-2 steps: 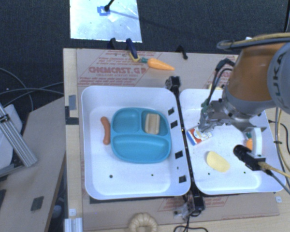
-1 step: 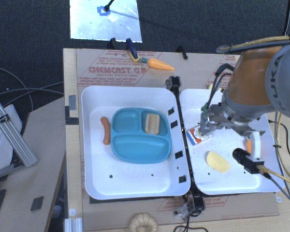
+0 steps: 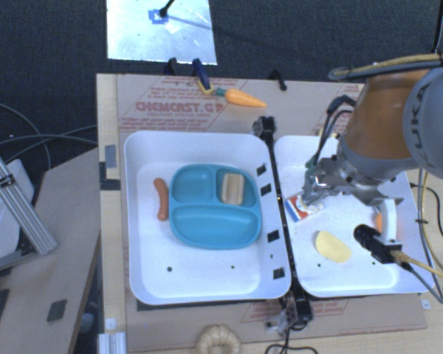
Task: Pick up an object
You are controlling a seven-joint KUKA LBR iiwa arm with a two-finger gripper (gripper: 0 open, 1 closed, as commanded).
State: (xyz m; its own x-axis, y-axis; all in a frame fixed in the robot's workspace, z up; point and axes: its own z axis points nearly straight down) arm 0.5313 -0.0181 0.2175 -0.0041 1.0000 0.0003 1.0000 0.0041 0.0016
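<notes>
The end effector (image 3: 315, 189) is being held low over the left part of the right bin (image 3: 354, 282), directly above a small red, white and blue packet (image 3: 298, 209), probably the intended pick. Whether it is open or closed cannot be told. A yellow piece (image 3: 332, 246) is lying nearby in the same bin. In the left bin (image 3: 196, 286), a blue divided plate (image 3: 210, 206) and a sausage (image 3: 162, 198) are being left alone.
</notes>
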